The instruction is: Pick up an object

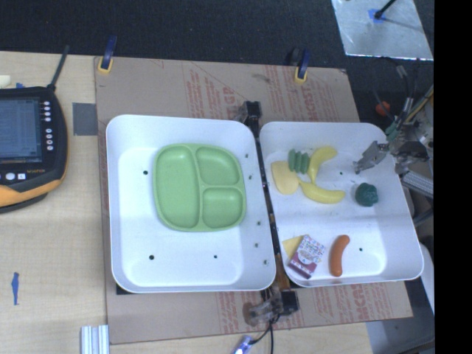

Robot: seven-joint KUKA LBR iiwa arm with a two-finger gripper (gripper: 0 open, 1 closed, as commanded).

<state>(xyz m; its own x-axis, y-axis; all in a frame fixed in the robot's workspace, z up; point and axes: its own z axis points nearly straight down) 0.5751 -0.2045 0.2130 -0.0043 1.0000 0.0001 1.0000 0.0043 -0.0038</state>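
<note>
The tool (366, 161) sits over the upper right part of the right bin (398, 227); from here I cannot tell its state, and nothing shows between its parts. Just below it lies a dark green object (366, 194), apart from the tool. Left of that lie two bananas (321, 177). A sausage (338, 255) rests near the front wall. The left bin (125, 220) holds a green divided plate (199, 186).

The gripper (366, 161) was a small grey metal piece with thin, pale fingers. Behind it sat a blocky silver-grey wrist (410, 152) carrying thin green, yellow and red wires (406, 113).
</note>
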